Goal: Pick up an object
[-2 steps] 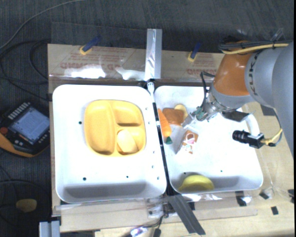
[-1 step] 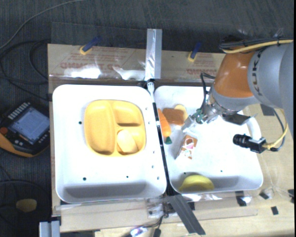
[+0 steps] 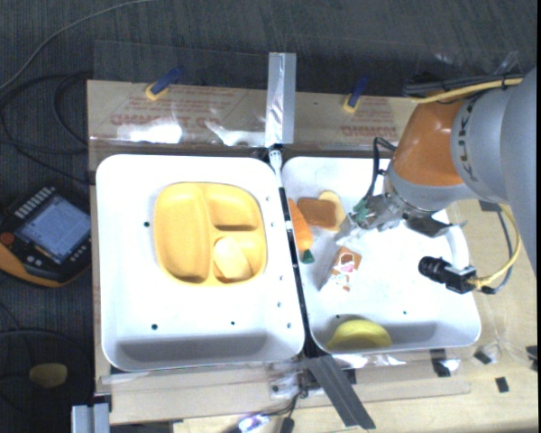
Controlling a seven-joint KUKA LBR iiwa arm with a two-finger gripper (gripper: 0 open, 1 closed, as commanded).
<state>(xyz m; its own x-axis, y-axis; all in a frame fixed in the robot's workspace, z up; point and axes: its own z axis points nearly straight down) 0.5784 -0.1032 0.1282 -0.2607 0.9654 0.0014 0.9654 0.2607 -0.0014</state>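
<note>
My gripper (image 3: 362, 216) hangs over the upper middle of the right bin (image 3: 406, 318), reaching in from the right under the grey and orange wrist. Just to its left lies a brown toast-like piece (image 3: 317, 211). An orange carrot (image 3: 300, 230) with a green tip lies along the bin's left wall. A small white and red packet (image 3: 346, 266) rests below the gripper, apart from it. At the bin's front edge sits a yellow rounded object (image 3: 359, 334). Nothing shows as held.
The left bin (image 3: 126, 323) holds a yellow compartment plate (image 3: 207, 233). A ridge separates the two bins. A handheld controller (image 3: 41, 234) lies on the floor to the left of the bench.
</note>
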